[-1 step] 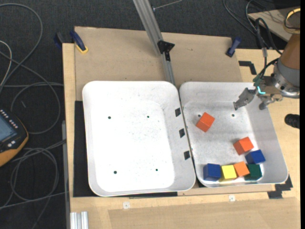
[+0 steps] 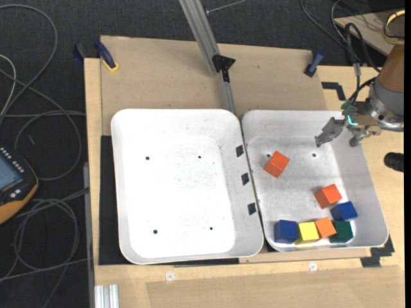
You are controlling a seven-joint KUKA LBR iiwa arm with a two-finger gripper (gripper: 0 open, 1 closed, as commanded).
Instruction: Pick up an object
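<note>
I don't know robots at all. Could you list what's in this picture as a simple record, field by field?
arm: grey, reaching in from the right
gripper: over the right bin's upper right part, jaws apart, nothing between them
right bin: holds seven blocks
lone orange block: near the bin's middle
second orange block: lower right
bottom edge cluster: blue block, yellow block, small orange, green, another blue
left bin: white
</note>
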